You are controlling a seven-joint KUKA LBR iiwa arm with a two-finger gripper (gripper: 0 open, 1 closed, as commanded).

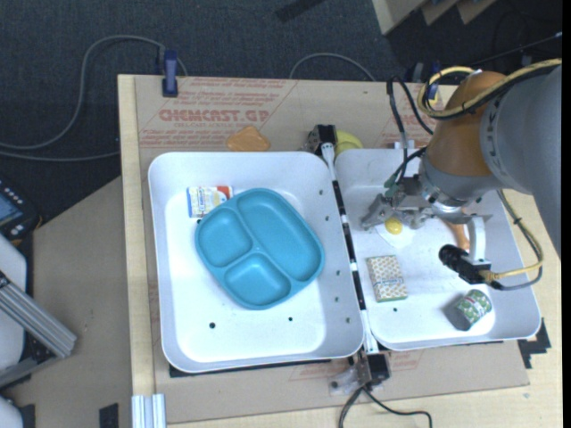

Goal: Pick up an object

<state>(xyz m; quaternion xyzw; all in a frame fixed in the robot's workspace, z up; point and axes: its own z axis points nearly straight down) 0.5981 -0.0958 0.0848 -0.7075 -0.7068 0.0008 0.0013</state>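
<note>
Grey arm (pixel 528 127) with orange band (pixel 457 143) comes in from the right and bends down over the right bin (pixel 417 317), wrist pointing down at the bin's upper left part. End effector (pixel 395 214) hangs low over the bin floor; apart or together, cannot tell from this angle, nothing seen clamped in it. Small yellow piece (pixel 393 227) lies on the bin floor right under the end effector, touching or just short of it, cannot tell which. Counts: two white bins side by side on the table (pixel 223 105), one arm. Right bin holds four things: the yellow piece, one speckled beige packet (pixel 386 277) lying flat near the bin's left wall, one round green-grey thing (pixel 470 308) at the lower right corner, one orange stick (pixel 461 236) partly hidden under the wrist. Left bin (pixel 268 335) holds two things: one blue divided plate (pixel 259 248) with three compartments, all bare, lying mid-bin at a slant, and one small white carton (pixel 207 199) with red and blue print, touching the plate's upper left rim. Outside the bins, on the table along their far edge: one orange scrap (pixel 248 138), one yellow lump (pixel 347 141) beside a black fitting (pixel 321 136). One blue clip (pixel 169 71) sits at the table's far left edge.
</note>
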